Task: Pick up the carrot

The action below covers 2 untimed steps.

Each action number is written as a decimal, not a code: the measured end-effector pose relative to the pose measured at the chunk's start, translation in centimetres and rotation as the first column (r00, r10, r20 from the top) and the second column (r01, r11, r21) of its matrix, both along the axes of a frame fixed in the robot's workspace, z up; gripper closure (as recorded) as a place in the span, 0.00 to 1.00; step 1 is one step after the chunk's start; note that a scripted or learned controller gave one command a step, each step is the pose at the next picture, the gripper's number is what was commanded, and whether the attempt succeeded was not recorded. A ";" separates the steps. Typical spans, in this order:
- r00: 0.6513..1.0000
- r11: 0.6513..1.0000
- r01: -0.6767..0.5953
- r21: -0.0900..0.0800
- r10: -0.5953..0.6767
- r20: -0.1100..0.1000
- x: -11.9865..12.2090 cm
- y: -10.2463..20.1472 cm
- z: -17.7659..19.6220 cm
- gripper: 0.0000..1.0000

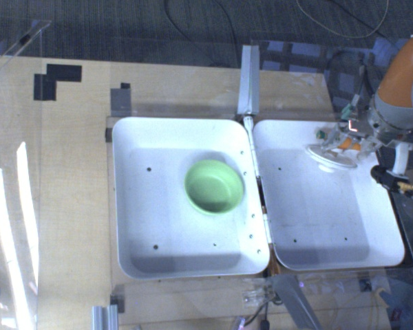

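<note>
The gripper [352, 140] sits low at the far end of the right bin [330, 239], right on the small orange carrot [343, 144]. I cannot tell whether it is clamped on the carrot or spread. This looks like the grasp step. Next it needs a sure hold, then a straight lift.

Green bowl [215, 186] in left bin [144, 253]; arm [403, 88] above right bin [330, 246].
</note>
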State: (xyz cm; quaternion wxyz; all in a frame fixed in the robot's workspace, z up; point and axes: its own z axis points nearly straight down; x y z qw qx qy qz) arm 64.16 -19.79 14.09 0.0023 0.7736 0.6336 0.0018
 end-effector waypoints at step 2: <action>0.991 0.991 -0.132 -0.004 0.132 0.013 1.5 3.0 -3.7 0.00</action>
